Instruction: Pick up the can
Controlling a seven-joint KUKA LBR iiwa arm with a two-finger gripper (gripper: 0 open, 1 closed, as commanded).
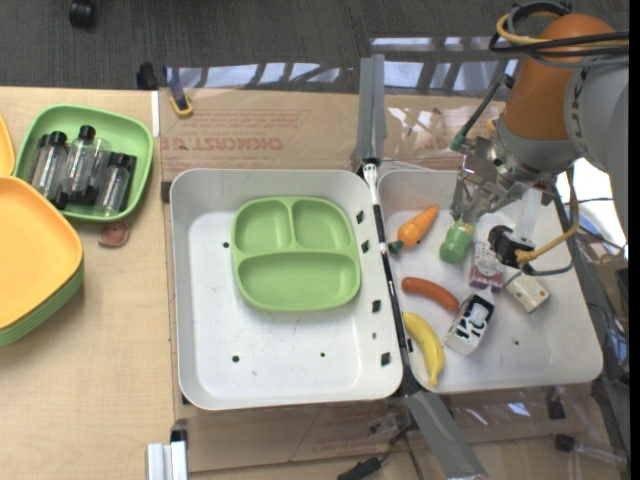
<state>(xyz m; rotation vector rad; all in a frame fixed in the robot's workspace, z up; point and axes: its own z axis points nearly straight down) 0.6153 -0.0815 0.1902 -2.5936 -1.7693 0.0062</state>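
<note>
Over in the right bin (560, 368), toward its far side, you'll find the green can (456, 243) sitting between the carrot (418, 224) on its left and a small pink-labelled packet (486, 266) on its right. Your gripper (470, 203) hangs just above the can's far end, so the target lies directly below and slightly nearer to you than the fingertips. The can looks tipped, its long axis running roughly near-to-far, though you can't be sure from this slant. The arm (550, 88) comes in from the far right, orange band high, wrist angled down and leftward toward the can. Whether the claw is spread or clamped, you cannot tell; cables and linkage clutter that spot. Nearer in the same bin lie a sausage (430, 290), a banana (427, 345) and a black-and-white object (470, 324), all well apart from the can.
</note>
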